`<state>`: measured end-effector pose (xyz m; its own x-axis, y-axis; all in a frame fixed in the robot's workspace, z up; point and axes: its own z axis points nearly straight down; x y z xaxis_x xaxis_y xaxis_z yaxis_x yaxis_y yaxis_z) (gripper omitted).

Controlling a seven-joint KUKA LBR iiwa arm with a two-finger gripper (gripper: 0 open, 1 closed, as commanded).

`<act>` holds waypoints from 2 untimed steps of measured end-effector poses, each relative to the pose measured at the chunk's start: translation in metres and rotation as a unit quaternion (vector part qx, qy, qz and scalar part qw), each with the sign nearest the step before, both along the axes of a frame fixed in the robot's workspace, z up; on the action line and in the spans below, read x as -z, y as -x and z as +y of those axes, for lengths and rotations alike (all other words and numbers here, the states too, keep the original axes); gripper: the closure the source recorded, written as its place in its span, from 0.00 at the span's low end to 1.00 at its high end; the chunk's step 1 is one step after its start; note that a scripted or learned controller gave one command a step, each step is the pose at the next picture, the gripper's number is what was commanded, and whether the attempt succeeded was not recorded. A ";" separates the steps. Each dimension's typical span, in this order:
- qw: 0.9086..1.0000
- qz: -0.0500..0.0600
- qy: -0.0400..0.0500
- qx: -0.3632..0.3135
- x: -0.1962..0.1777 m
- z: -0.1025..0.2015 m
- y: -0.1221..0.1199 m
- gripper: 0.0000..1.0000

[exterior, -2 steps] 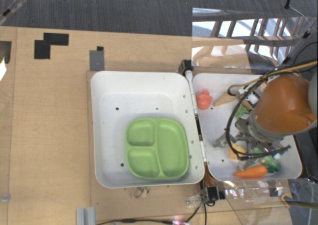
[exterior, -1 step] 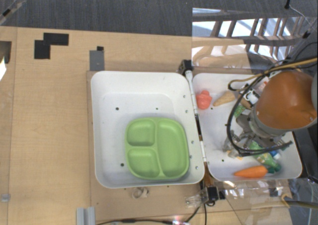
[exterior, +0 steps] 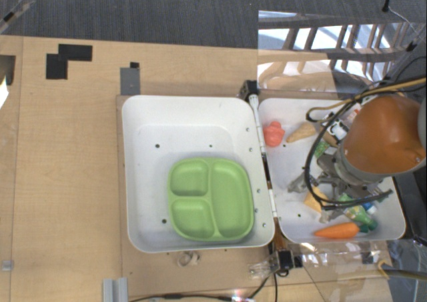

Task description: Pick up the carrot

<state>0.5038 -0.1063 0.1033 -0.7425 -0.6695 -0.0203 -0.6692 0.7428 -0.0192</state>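
The orange carrot (exterior: 337, 231) lies flat near the front edge of the right bin (exterior: 287, 224), its tip pointing left. My gripper (exterior: 335, 193) hangs under the arm's orange band (exterior: 385, 135), low over the middle of the right bin. It is just behind the carrot and apart from it. Cables and the wrist body hide most of the gripper.
A green divided plate (exterior: 211, 198) sits in the left bin (exterior: 153, 127). The right bin also holds a red strawberry-like toy (exterior: 273, 134), a tan piece (exterior: 300, 132), a yellow piece (exterior: 311, 203) and a green item (exterior: 366, 219) beside the carrot.
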 end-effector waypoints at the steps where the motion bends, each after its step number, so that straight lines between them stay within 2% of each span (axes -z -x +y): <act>1: 0.999 0.005 0.001 0.054 0.013 0.020 0.005 0.00; 2: 0.987 0.008 -0.002 0.158 0.013 0.021 -0.004 0.00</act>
